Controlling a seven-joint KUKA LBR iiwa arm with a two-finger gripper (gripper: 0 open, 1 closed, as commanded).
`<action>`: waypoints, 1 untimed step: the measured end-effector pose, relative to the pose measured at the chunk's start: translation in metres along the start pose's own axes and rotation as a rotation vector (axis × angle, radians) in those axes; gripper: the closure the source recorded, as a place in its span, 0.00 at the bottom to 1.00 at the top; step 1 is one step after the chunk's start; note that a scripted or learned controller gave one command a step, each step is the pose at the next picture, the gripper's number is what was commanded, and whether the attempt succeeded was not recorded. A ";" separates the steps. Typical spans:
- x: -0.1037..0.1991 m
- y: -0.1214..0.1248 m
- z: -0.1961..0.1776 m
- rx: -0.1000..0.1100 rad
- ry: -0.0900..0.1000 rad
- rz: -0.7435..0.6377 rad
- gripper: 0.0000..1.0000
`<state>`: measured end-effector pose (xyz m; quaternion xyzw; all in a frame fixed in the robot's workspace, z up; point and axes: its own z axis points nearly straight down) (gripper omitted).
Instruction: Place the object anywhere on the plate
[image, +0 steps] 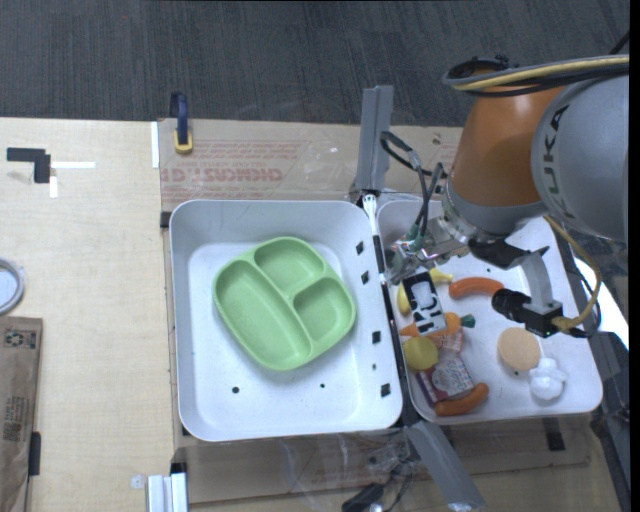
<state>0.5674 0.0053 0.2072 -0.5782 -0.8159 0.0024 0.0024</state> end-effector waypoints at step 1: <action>0.055 0.072 -0.013 -0.003 -0.002 -0.198 1.00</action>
